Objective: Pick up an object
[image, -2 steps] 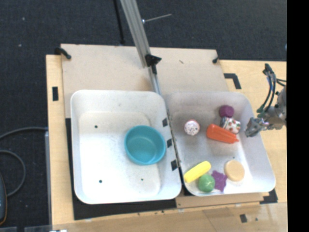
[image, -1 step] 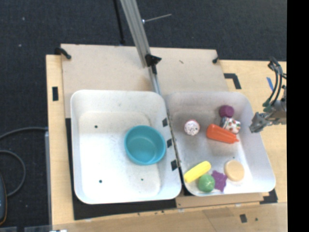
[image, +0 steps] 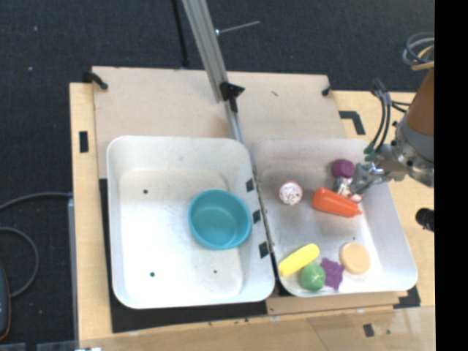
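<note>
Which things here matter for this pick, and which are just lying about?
In play: gripper, low over the right bin; orange carrot just below it; purple ball beside it.

Lying about: speckled ball, banana, green ball, purple toy, tan disc, blue bowl in left bin.

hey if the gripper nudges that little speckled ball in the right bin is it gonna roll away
Probably yes. The speckled ball looks round and sits free on the flat floor of the right bin, touching nothing, so a sideways push would likely send it rolling. It looks small and likely light. Its curve may slip out of the gripper unless pinched dead centre.
</note>
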